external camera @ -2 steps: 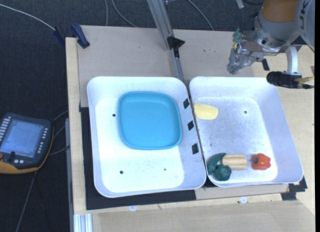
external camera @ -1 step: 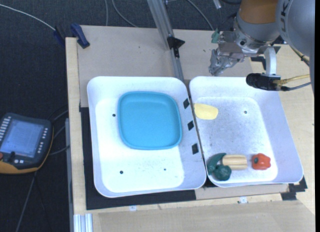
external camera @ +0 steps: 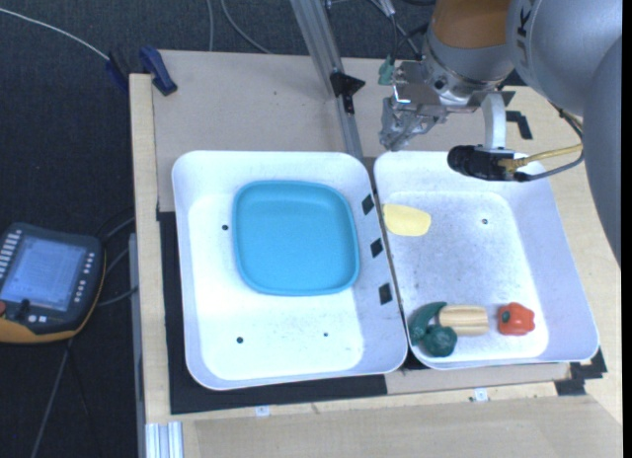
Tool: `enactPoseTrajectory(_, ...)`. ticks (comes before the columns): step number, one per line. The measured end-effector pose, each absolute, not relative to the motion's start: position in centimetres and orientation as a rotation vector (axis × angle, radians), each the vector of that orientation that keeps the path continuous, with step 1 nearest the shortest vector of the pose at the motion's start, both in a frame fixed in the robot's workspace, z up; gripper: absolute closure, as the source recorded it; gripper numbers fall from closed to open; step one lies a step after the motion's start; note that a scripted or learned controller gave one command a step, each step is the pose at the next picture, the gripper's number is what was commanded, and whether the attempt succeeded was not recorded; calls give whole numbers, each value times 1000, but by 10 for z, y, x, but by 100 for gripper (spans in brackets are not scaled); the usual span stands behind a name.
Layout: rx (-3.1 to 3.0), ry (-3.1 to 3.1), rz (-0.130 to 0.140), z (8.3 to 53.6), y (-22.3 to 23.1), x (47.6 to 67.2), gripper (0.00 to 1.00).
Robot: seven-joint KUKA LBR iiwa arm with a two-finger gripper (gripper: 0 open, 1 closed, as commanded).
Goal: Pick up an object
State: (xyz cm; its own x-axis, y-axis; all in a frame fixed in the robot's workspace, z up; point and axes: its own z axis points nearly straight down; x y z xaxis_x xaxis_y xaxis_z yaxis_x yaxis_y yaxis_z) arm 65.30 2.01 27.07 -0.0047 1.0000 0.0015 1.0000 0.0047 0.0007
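The gripper [external camera: 399, 136] hangs over the far rim of the right bin [external camera: 553, 249], close to the corner where that bin meets the left bin [external camera: 202, 278]. Its tip is a tangle of metal and wire seen from above, and whether it is open or closed cannot be told. Above it the arm [external camera: 474, 2], grey with an orange band, is cut off by the top and right edges of the frame. In the right bin a yellow piece [external camera: 407, 220] lies flat just beside the left wall, well apart from the other items; what it is cannot be made out. Along that bin's near wall sits a row: a dark green item [external camera: 433, 328] in the corner, a tan cylinder [external camera: 464, 320] lying on its side and touching it, and a red item [external camera: 514, 319] just beside the cylinder's other end. The green shape is too dark to identify. The left bin holds a blue plate [external camera: 296, 237], square with rounded corners, set toward its far right. Three black clips [external camera: 376, 247] dot the seam between the bins. A metal pole [external camera: 316, 41] slants up from behind the bins and leaves the frame at the top. A blue clamp [external camera: 158, 71] grips the bench [external camera: 247, 101] at its far left corner. A pendant [external camera: 44, 278] lies on the floor at left, clipped by the frame edge.
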Motion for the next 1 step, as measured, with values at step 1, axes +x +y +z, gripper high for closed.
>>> enactPoseTrajectory(1, -2216, -2225, 0, 253, 67, 641, 100)
